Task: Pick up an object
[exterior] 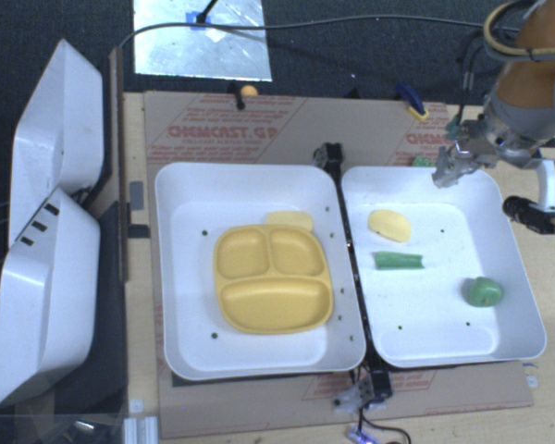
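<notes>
on the far left you see two spare white bins [51, 239] leaning at the edge of the tabletop [536, 248], well apart from the work. next comes the left bin [180, 340], and in it lies a yellow divided tray [273, 277], with a small pale yellow piece [289, 219] touching its far edge. these are possible picks too, but the tray is wide and flat, so i judge it hard for two fingers.

moving right, the right bin [509, 331] holds three small things, all apart from each other: a pale yellow piece [389, 225] near the far left, a green bean-like stick [398, 261] just below it, and a round green object [483, 291] toward the right wall.

the gripper [447, 166] hangs over the far rim of the right bin, above all three things and touching none. whether the jaws are open or closed you cannot tell from here; they are too small and dark. nothing is seen between them.

so the step in hand is, i think, the approach: no object is picked yet. the next move calls for travel inward over the bin and then a descent on one thing; the pale yellow piece is the nearest. the bin wall near the gripper could be in the way if it descends too early.
</notes>
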You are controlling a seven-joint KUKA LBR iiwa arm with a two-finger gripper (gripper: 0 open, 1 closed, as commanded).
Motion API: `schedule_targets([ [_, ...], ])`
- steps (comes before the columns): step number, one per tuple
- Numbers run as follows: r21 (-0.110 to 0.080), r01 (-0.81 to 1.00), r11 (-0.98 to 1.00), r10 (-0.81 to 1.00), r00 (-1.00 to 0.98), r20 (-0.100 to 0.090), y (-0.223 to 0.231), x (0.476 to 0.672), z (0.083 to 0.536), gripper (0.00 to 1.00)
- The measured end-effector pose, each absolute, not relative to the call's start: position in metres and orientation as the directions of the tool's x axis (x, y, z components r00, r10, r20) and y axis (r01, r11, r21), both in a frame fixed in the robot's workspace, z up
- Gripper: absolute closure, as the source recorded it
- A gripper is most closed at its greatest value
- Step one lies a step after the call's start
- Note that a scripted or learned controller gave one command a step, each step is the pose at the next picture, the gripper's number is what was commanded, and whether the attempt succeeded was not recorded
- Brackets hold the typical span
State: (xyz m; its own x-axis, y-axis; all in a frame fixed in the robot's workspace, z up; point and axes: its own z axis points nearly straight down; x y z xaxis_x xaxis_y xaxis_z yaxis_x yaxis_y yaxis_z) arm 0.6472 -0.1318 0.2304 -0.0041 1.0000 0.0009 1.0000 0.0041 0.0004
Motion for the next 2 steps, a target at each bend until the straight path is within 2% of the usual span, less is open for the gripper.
schedule_targets([
  [2,0.001,1.0,0.005,1.0,-0.005,0.001,-0.035,0.629,0.244,1.0],
])
